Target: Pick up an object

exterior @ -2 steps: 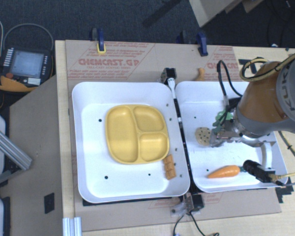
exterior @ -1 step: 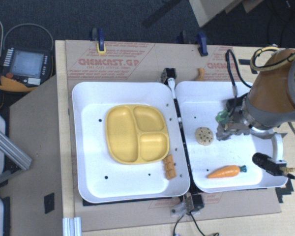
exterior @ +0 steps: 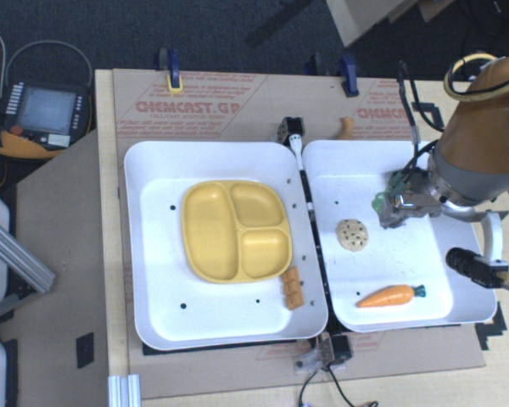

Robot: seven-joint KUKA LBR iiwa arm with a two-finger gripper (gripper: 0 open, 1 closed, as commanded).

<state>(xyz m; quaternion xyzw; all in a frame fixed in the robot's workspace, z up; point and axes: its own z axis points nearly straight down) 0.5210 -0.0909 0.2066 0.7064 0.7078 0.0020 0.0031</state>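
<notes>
From above, the gripper (exterior: 396, 208) hangs over the right bin (exterior: 356, 164), near its middle. How it stands, and whether it has hold of anything, cannot be told from this angle. A round cookie (exterior: 352, 234) lies on the bin floor just beside the gripper, down and to the left, apart from it. A carrot (exterior: 388, 296) lies near the front wall of the same bin, well below the gripper. In the left bin (exterior: 153, 185) sits a yellow divided plate (exterior: 236, 230), with a small brown block (exterior: 293, 288) just off its lower right corner.
</notes>
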